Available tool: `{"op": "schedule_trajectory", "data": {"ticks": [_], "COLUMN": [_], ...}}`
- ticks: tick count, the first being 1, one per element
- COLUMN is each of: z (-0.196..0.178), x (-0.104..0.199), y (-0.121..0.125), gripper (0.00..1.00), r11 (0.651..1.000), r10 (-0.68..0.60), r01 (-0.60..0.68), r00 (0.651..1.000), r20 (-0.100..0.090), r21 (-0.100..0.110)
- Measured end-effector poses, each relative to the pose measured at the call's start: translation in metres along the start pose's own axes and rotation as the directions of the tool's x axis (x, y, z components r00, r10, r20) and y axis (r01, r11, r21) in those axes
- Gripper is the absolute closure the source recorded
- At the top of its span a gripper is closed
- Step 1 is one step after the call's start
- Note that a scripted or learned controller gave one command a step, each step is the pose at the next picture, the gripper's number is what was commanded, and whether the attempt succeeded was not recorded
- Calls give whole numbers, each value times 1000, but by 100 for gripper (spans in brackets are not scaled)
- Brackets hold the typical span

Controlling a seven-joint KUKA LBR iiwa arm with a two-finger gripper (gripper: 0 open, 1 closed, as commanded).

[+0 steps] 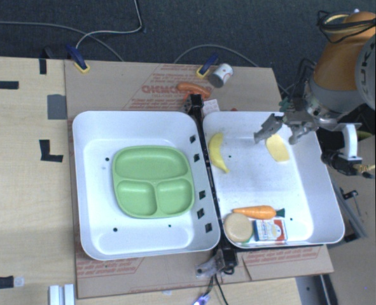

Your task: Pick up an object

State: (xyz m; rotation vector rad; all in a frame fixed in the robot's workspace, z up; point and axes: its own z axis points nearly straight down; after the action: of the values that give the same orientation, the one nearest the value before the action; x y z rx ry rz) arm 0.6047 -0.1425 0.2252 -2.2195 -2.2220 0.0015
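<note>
Claw (282, 131) is hanging over the right bin (315, 189) at its 1 o'clock corner, fingers spread open, gripping nothing. A pale yellow piece (277, 148) is lying just beneath and between the fingertips (contact unclear). A banana (217, 151) is sitting at the bin's 10 o'clock, near the divider, well apart from the claw. At 6 o'clock a carrot (254, 212) is lying across a small carton (269, 230), with a round tan item (238, 229) touching the carton's left side. The left bin (89, 170) is carrying a green divided plate (153, 180). Both bins are resting on cardboard (111, 88) over a wooden tabletop (22, 183); dark carpet and a cable (133, 11) are running at 12 o'clock.
</note>
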Motion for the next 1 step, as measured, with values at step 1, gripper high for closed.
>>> {"op": "schedule_trajectory", "data": {"ticks": [1], "z": [103], "x": [48], "y": [49], "gripper": [0], "r11": [1000], "r10": [-1], "r01": [1], "r00": [1000], "r20": [-1], "r21": [3]}}
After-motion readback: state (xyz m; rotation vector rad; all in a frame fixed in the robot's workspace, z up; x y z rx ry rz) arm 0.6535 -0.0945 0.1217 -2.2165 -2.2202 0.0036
